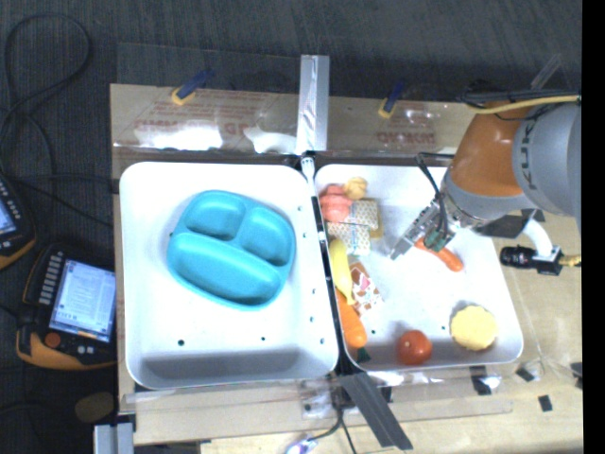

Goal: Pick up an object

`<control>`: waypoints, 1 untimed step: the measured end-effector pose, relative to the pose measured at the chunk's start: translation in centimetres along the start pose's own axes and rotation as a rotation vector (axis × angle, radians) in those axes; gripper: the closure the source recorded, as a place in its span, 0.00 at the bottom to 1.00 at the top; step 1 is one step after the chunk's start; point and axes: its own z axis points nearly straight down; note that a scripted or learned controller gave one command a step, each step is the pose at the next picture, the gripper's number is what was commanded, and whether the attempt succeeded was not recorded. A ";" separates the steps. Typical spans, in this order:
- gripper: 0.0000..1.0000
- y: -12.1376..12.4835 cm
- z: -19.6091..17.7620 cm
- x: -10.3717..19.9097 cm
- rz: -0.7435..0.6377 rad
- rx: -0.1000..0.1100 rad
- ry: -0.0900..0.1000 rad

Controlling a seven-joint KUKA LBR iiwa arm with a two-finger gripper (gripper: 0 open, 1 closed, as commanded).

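My gripper (pixel 412 238) hangs low over the middle of the right bin (pixel 492 282), reaching in from the right under the orange wrist band. A small orange carrot-like piece with a green end (pixel 447 254) lies right beside it, touching or nearly touching its right side. Along the bin's left wall sit a pink piece (pixel 333 201), a small yellow piece (pixel 355 187), a checkered box (pixel 359 218), a banana (pixel 337 263), a printed packet (pixel 365 289) and an orange carrot (pixel 352 329). Near the front are a red tomato (pixel 413 346) and a round yellow piece (pixel 473 326).
The left bin (pixel 151 348) holds a blue divided plate (pixel 232 246). A ridge between the bins runs down the middle. The right bin has bare floor in front of the gripper, between the packet and the round yellow piece. Black cable clips sit at the right edge.
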 end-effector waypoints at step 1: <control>1.00 7.7 -10.4 -1.9 0.463 0.012 0.012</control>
